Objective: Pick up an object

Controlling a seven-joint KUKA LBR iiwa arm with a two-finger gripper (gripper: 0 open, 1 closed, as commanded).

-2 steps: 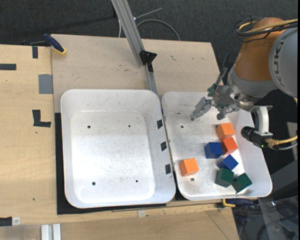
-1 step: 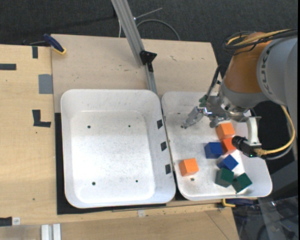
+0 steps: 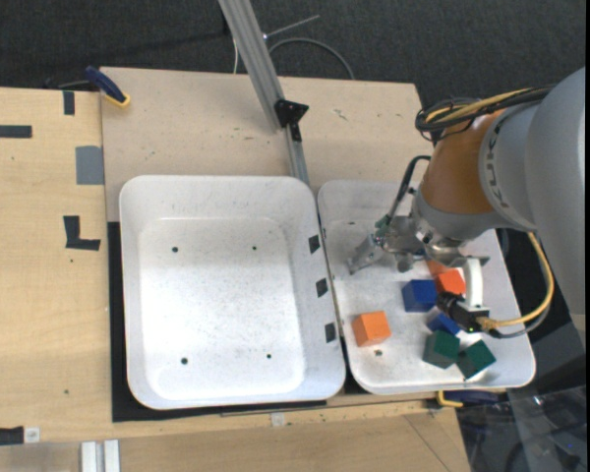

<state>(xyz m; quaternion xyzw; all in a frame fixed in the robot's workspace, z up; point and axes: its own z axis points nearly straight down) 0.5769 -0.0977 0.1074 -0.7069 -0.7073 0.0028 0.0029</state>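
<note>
You are looking down on the bench [image 3: 206,131] with its two white bins side by side, and the right bin [image 3: 346,214] is the landmark for everything else. The arm [image 3: 516,155] comes in over that bin's far right part, its orange band [image 3: 454,175] sitting above the wrist. The gripper [image 3: 366,256] hangs low over the upper middle of the right bin's floor, pointing toward the left bin [image 3: 216,293]; whether it is parted or closed you cannot tell from this slant, and nothing can be seen caught in it. The objects lie in the near half of the right bin. An orange cube [image 3: 372,327] sits alone toward the bin's left wall, well apart from the gripper. A blue block [image 3: 419,295] lies nearer the middle, with an orange-red block [image 3: 450,281] just beside it on the right, partly under the wrist. Toward the bin's near right corner a dark green block [image 3: 440,349] and a brighter green block [image 3: 477,359] sit next to each other, with a small blue piece [image 3: 444,323] just above them. A yellow cable [image 3: 531,303] loops along the bin's right wall.
</note>
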